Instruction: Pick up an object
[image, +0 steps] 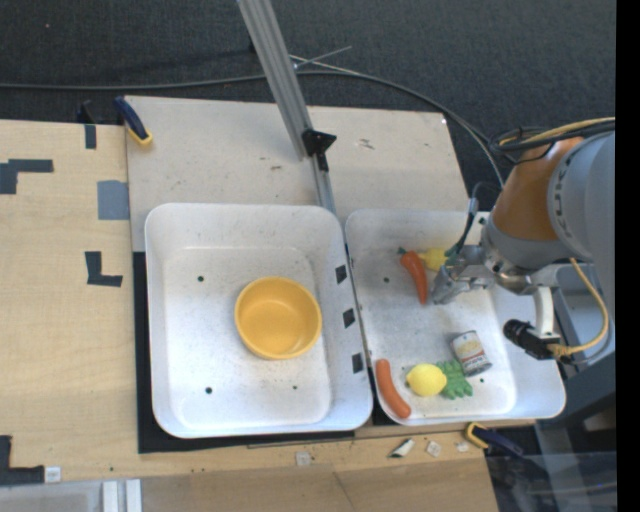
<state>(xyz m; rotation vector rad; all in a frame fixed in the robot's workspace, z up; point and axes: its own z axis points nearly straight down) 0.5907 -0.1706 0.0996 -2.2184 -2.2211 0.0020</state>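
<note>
My gripper (447, 285) hangs low over the upper part of the right bin (530, 400). Just to its left lies an orange carrot-like piece (414, 276), very close to the gripper. A small yellow object (434, 259) sits right behind the carrot, partly hidden by the gripper. Nearer the front of this bin are a small tin can (468, 352), a yellow lemon (426, 380), a green piece (459, 383) beside the lemon, and an orange sausage-shaped piece (392, 388) against the left wall.
The left bin (170, 300) holds a yellow bowl (278, 317). A grey metal pole (290, 95) slants across the back of the bench, ending between the bins. Cables run behind and to the right of the right bin.
</note>
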